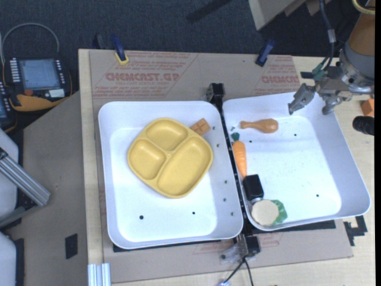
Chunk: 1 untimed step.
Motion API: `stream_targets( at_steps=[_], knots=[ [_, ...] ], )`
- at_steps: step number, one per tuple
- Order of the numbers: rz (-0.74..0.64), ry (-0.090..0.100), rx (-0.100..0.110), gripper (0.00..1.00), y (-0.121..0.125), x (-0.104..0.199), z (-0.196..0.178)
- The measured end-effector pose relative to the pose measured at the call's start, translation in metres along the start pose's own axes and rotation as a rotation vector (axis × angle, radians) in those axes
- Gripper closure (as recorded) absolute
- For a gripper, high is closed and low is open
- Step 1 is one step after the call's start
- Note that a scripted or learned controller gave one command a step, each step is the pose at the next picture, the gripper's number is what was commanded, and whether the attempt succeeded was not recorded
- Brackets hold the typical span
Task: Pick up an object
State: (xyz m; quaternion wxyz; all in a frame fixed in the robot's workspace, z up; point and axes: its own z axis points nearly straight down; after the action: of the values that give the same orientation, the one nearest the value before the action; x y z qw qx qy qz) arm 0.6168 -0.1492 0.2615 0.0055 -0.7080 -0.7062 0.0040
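My gripper [314,102] hangs over the far edge of the right bin [321,159], its two fingers spread apart with nothing between them. A brown drumstick [260,125] lies in that bin, to the left of the gripper and a little nearer. An orange carrot [239,157] lies along the bin's left wall. Below the carrot sit a black block [253,187] and a round cream disc with a green rim [266,212] in the near left corner.
The left bin [119,207] holds a yellow divided plate [170,157] with a small brown block [200,126] at its far edge. A black clamp [215,92] sits between the bins at the back. A handheld pendant [37,79] lies off the bench at far left.
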Motion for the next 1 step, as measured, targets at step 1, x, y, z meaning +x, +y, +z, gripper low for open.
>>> stream_targets(
  at_steps=[1],
  knots=[
    [-0.003, -0.002, -0.013, 0.0, 0.0021, 0.0004, -0.0077]
  ],
)
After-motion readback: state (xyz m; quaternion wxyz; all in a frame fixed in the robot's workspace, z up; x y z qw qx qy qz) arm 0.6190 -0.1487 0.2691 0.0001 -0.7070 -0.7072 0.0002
